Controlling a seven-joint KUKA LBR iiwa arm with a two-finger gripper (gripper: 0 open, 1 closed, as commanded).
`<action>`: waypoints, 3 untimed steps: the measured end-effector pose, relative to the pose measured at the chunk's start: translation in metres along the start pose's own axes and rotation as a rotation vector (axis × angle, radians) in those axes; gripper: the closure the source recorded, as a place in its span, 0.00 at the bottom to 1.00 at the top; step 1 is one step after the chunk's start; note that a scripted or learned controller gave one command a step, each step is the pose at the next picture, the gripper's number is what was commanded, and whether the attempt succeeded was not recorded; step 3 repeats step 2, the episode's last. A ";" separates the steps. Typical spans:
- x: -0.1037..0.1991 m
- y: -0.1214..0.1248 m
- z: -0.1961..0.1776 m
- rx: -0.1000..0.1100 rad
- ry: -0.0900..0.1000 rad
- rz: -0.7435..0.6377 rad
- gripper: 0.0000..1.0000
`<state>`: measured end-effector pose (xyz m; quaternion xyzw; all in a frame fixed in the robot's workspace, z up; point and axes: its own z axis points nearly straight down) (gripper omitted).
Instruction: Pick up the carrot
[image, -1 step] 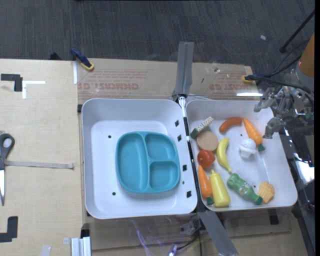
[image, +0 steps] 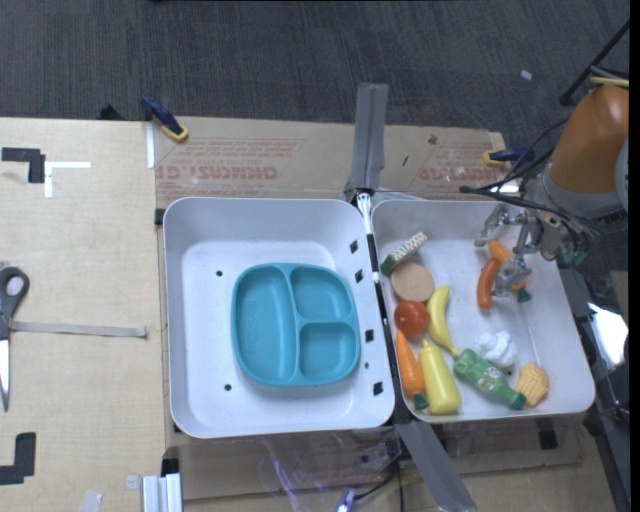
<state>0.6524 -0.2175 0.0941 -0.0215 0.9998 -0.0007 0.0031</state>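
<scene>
An orange carrot (image: 408, 365) lies along the left wall of the right bin (image: 560, 340), below a red tomato (image: 411, 318) and beside a yellow bottle (image: 440, 380). My gripper (image: 512, 268) hangs over the upper right part of that bin, well away from this carrot. A second long orange-red piece (image: 486, 284) sits upright right against the gripper's left side. Whether the gripper holds it is hidden by the gripper's metal parts.
The right bin also holds a banana (image: 440, 318), a round bun (image: 411, 282), a green bottle (image: 488, 378), corn (image: 533, 382) and a white item (image: 496, 347). The left bin (image: 190, 330) holds a teal divided plate (image: 296, 324). Scissors (image: 8, 300) lie on the bench at far left.
</scene>
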 end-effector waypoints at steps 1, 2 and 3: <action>-0.003 0.001 -0.012 0.004 -0.008 -0.004 1.00; 0.010 0.056 -0.059 0.000 0.002 0.197 1.00; 0.010 0.056 -0.059 0.000 0.002 0.197 1.00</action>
